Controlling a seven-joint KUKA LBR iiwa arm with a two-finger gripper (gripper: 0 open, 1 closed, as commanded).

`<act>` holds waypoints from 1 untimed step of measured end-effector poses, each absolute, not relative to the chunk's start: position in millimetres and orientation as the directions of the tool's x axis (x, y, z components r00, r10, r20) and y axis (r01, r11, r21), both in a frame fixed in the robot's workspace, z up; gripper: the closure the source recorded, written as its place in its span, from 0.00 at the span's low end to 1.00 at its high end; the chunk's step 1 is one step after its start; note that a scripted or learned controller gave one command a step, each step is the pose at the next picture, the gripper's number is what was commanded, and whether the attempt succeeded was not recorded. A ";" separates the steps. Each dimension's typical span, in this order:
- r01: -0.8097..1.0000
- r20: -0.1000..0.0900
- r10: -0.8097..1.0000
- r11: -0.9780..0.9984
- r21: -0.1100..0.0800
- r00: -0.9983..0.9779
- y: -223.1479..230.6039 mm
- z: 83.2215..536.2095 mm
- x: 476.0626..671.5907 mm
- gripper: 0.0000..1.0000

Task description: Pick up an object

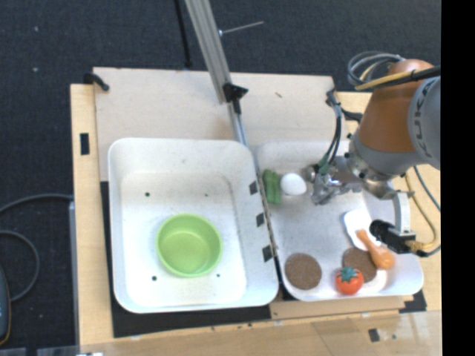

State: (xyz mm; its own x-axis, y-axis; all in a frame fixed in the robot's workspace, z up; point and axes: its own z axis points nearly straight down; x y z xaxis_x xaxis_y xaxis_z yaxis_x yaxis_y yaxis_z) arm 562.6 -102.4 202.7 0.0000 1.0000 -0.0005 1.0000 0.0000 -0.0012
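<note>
Hovering low in the right bin (297, 154), my gripper (324, 188) is too blurred for me to tell its opening or whether it holds anything. Just beside it, near the bin's left wall, lies the egg (293, 184) against a green piece (272, 187). A cookie (303, 271), tomato (349, 279) and carrot (377, 249) sit along the bottom edge. I judge nothing lifted yet.

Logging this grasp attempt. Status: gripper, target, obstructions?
Gripper low in right bin, beside white egg. Egg not seen held. Green piece touches egg's far side against the bin wall. Cookie, tomato, carrot lie apart.
</note>
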 end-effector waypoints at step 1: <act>1.000 0.002 1.000 0.008 0.003 -0.008 -43.5 216.9 574.9 1.00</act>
State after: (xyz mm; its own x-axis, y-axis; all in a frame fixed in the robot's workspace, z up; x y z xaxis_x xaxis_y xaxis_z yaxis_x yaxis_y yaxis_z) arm 574.9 -43.5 216.9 -0.0083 1.0000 0.0019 1.0000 0.0083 0.0027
